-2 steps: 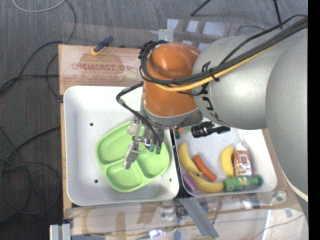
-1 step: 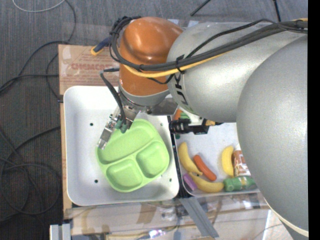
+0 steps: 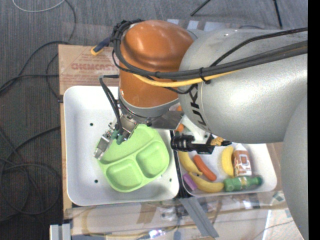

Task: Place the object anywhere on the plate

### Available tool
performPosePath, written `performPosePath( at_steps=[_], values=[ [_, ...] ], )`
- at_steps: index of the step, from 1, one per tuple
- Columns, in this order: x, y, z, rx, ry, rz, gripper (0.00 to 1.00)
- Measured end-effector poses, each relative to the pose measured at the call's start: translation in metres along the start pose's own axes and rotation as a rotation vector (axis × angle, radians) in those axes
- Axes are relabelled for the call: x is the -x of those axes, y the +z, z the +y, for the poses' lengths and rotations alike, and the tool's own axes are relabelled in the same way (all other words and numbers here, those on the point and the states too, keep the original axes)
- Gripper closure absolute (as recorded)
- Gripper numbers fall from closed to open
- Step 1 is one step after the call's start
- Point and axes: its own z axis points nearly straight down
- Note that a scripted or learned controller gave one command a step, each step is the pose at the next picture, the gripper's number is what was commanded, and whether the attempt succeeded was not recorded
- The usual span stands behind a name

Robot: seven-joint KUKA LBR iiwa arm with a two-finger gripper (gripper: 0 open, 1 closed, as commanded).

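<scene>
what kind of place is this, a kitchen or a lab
Most likely a robotics lab, not a kitchen. A big grey and orange arm reaches over two white bins on a bench. The green plate and bananas look like toys, and loose cables trail across carpet.

Two bins (image 3: 75, 184), one plate (image 3: 137, 164), three bananas (image 3: 205, 185).
</scene>
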Motion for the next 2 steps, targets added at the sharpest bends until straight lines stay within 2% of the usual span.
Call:
performPosePath(
  at_steps=[1, 2],
  values=[
    [0.0234, 0.0559, -0.0324, -0.003, 0.300, 0.002, 0.00],
    [0.0236, 0.0477, -0.0324, -0.007, 0.300, 0.000, 1.00]
  ],
)
